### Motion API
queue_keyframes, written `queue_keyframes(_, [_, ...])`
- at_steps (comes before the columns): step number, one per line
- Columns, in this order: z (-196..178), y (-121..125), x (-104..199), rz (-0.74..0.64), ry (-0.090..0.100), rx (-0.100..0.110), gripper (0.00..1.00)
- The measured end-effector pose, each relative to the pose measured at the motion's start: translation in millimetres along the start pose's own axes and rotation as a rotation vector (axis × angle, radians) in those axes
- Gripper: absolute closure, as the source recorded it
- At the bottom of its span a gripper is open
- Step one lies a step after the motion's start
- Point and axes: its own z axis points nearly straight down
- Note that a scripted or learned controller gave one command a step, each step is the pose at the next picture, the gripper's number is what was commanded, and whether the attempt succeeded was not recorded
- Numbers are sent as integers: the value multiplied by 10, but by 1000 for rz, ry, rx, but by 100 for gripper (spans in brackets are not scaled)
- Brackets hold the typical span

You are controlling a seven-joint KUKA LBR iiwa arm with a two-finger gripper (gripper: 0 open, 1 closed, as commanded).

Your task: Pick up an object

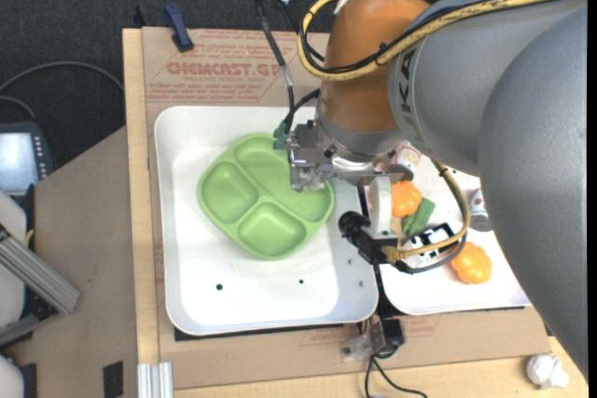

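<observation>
A light green divided plate (256,200) with three compartments lies in the left white bin (187,284), toward its right half. My gripper (305,171) reaches down over the plate's upper right rim, and its tip meets or nearly meets that rim. The orange and grey wrist hides how the jaws stand. In the right bin (448,298) lie a small orange thing (406,198), a green piece (420,212) beside it, and a larger orange, pepper-like thing (471,264) near the front.
The grey arm covers most of the right bin and the upper right of the view. A brown board (215,65) with red lettering lies under the bins. The left bin's floor in front of and left of the plate is bare white.
</observation>
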Motion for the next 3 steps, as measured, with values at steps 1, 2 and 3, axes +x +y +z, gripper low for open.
queue_keyframes(1, [158, 959, 892, -13, 5, -3, 100])
queue_keyframes(2, [-493, 1319, 279, 0, 1, -3, 100])
queue_keyframes(3, [-1085, 494, 390, -9, 4, 8, 100])
